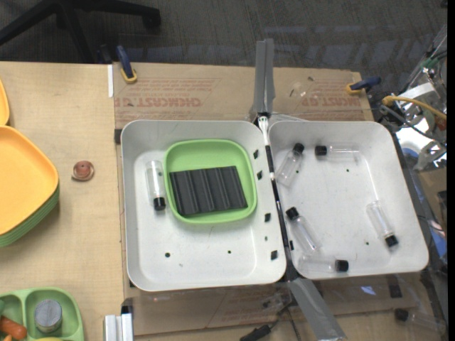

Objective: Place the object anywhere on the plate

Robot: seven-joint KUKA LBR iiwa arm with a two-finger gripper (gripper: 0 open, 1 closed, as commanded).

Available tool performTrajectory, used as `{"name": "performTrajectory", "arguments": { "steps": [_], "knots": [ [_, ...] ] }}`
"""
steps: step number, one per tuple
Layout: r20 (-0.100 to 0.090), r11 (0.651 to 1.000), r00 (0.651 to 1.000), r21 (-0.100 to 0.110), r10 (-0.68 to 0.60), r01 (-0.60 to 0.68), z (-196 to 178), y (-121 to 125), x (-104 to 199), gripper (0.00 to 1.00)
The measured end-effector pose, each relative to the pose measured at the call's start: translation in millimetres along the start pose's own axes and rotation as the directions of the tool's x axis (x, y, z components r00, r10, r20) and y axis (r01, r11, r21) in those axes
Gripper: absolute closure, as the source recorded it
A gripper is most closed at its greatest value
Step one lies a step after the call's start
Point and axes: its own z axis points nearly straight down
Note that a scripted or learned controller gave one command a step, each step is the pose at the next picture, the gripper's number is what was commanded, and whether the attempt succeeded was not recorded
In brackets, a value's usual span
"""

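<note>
A green square plate (207, 148) sits in the left white bin (199, 265), toward its back. A dark grey ribbed block (211, 190) lies flat on the plate and covers most of its floor. Beside the plate's left rim, on the bin floor, lies a clear vial with a black cap (155, 184). The right white bin (341, 197) holds several clear black-capped vials: one near the divider (289, 163), one at the back (334, 150), one at the front left (302, 230) and one at the right (382, 224).
A stack of yellow plates (25, 183) and a small red disc (83, 170) rest on the bench to the left. A green divided tray (35, 315) is at the bottom left. Clamps (126, 68) hold the cardboard behind the bins. Cables (419, 112) hang at the right.
</note>
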Motion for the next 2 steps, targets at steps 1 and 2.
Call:
{"name": "performTrajectory", "arguments": {
  "steps": [1, 2],
  "knots": [
    [-0.001, 1.0, 1.0, 0.0, 0.005, -0.005, 8.1, -2.1, -8.0, 0.0],
    [-0.002, 1.0, 1.0, 0.0, 0.007, -0.007, 7.9, -4.6, -22.2, 0.0]
  ]
}}
